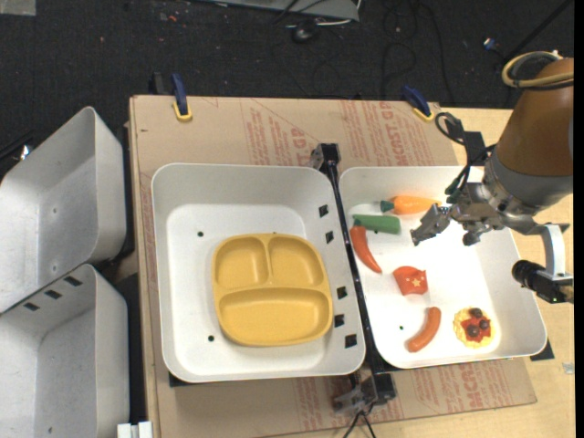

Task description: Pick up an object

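While the arm is reaching in from the right of the frame, its gripper (449,224) is hanging over the upper part of the right bin (520,286) with its dark fingers spread apart and nothing showing between them. Toy foods are lying in that bin. An orange carrot (412,204) is lying near the top, its long axis running left to right and its green tip pointing left, just left of the gripper. A dark green piece (377,223) is sitting just below it, also lying roughly left to right. A red chili pepper (365,247) is slanting from upper left down to lower right, its narrow end pointing toward the lower right. A small red block-like toy (411,281) with a yellow mark is sitting near the middle. A reddish-orange sausage (424,328) is curving from lower left up to upper right in the lower part, and a round yellow pastry with dark and red topping (474,327) is lying beside it to the right. In the left bin (182,272), a yellow divided plate (271,289) is resting near the centre. Reversed red printing is showing on the cardboard sheet (265,135) under the bins; I cannot read it reliably.
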`<state>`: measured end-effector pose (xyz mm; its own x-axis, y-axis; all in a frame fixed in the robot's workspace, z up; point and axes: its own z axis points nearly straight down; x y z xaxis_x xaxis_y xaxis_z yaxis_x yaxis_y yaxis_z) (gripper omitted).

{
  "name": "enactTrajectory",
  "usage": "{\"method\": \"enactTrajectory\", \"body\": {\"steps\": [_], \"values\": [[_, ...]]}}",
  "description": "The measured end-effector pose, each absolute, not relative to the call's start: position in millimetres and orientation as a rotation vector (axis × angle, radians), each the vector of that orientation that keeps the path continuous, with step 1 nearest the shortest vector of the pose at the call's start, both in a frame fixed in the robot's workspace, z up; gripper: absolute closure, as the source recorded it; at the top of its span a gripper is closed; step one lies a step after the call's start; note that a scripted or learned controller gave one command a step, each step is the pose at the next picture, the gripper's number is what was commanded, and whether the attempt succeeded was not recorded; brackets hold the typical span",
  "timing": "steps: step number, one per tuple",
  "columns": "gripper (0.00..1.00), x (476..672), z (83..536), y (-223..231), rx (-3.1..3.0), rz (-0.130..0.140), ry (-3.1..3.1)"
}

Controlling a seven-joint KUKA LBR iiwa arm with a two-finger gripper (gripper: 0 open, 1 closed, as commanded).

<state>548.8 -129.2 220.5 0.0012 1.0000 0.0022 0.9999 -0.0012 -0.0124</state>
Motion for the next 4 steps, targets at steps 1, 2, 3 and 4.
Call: {"method": "enactTrajectory", "body": {"steps": [1,2,3,4], "values": [[0.00,551.4,226,-129,-2.220,0.000,-2.222],[0.00,555.9,181,-133,-2.220,0.005,-2.217],[0.00,556.0,117,-136,-2.219,0.006,-2.215],[0.00,555.5,91,-135,-2.220,0.003,-2.217]]}}
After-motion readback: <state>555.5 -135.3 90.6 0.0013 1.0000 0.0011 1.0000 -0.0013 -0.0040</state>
